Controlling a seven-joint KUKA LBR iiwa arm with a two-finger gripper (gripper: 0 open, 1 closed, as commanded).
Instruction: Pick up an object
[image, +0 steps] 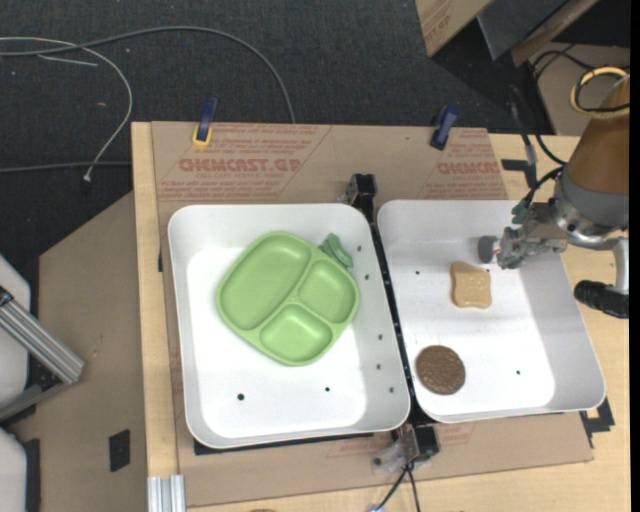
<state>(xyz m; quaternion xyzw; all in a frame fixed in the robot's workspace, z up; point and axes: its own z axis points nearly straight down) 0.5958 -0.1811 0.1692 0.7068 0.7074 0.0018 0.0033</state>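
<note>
camera view looks down at a slant on a desk (160, 330) covered with brown cardboard printed in red lettering, held at its far edge by two blue clamps (207, 117). two shallow white bins sit side by side on it, touching along their inner edges.

left bin (200, 400) holds a light green divided plate (288, 297) with three compartments, lying flat and turned at an angle near the bin's middle. a small darker green piece (338, 250) rests just beside the plate's far right rim, touching or nearly touching it; what it is cannot be told.

right bin (560, 380) holds two things. a tan slice of toast (471, 286) lies flat in the middle part of the bin. a round dark brown cookie-like disc (440, 368) lies nearer the front left corner, apart from the toast.

arm (600, 170) comes in from the right, its orange band above the grey wrist. gripper (505, 250) hangs over the far part of the right bin, just beyond and slightly right of the toast, near it. it is small and seen against the white bin wall, and whether it is open or closed cannot be told. nothing is seen held in it.

black cables cross the dark floor beyond the desk.
</note>
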